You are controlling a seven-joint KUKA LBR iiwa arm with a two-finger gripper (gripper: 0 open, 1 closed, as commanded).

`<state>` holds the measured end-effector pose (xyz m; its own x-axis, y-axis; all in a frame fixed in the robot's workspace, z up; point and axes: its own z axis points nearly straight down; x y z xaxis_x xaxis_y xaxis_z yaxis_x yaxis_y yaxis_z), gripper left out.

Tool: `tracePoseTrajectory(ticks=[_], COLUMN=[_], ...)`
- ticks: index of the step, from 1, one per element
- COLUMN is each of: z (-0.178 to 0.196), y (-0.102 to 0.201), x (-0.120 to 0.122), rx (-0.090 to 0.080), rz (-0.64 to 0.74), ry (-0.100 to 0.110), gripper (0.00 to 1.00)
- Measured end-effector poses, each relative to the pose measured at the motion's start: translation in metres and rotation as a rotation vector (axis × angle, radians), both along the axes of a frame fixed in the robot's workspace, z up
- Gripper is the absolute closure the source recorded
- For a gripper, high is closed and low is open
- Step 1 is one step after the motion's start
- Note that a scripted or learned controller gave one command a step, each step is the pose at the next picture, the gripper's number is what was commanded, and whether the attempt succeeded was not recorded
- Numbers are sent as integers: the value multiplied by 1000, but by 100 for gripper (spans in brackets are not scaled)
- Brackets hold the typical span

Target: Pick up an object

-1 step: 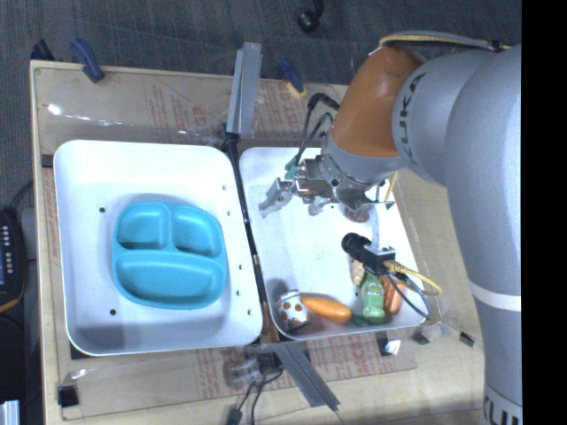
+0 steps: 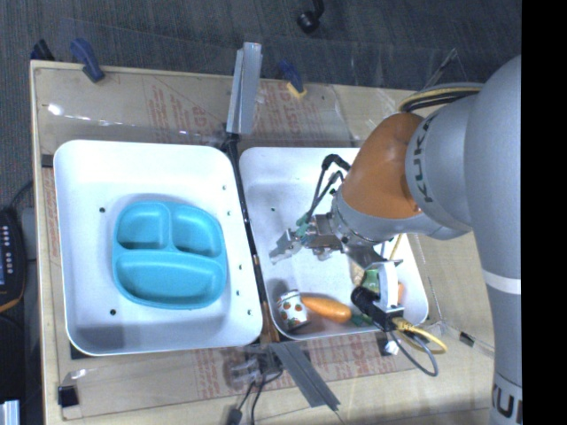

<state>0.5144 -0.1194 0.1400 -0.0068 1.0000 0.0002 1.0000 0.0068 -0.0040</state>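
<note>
The grey arm [image 2: 469,149] with its orange band bulks up closest to the lens, sweeping in from the right and bending down over the right-hand bin [image 2: 266,171]. Its tool [image 2: 288,244] hangs low over the middle of that bin, near the white floor, and I cannot tell whether it is spread or closed. Nothing is visibly caught in it, so to my eye the pick is not yet made and the grasp and lift are all left to do.

Just below the tool, toward the bin's near wall, lies an orange carrot-like piece [image 2: 326,307], with a small round silvery object [image 2: 291,309] touching its left end. Either looks a fair candidate. To the tool's right, cables and a greenish item crowd under the wrist, hard to make out.

Well to the tool's left, the other bin [image 2: 71,237] carries a blue divided tray [image 2: 168,255]. Clamps sit along the desk [image 2: 133,96] edge beyond.
</note>
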Motion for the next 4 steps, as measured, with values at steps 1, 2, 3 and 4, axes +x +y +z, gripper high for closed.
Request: tracePoseTrajectory(ticks=[1, 2, 3, 4], z=[-48, -48, -48, -48], y=[4, -7, 3, 3], x=[53, 96, 42, 107], rx=[-7, 1, -4, 0], rz=[-4, 2, -2, -1], ry=[-4, -2, -2, -2], gripper=[0, 0, 0, 0])
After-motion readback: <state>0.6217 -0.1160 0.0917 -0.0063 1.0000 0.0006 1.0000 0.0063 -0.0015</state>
